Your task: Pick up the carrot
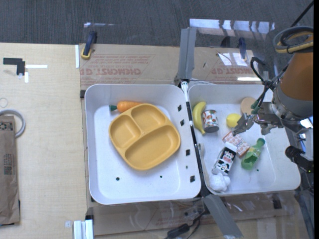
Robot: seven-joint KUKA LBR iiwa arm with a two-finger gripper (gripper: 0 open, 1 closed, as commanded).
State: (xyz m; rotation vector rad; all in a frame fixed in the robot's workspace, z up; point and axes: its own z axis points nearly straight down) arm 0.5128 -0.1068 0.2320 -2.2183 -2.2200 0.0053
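The carrot (127, 105), orange with a green end, lies in the left bin (92, 153) against the far edge of a yellow divided plate (144, 136). My gripper (253, 127) hangs over the right bin (279, 184), far to the right of the carrot. It is open, with nothing between its fingers. It hovers above a lemon (233, 119) and a red-and-white box (236, 144).
The right bin also holds a banana (198, 115), a small can (210, 121), a black-and-white carton (225, 161), a green bottle (251, 155), a white lump (218, 182) and a tan disc (247, 104). A raised divider (189, 128) separates the bins.
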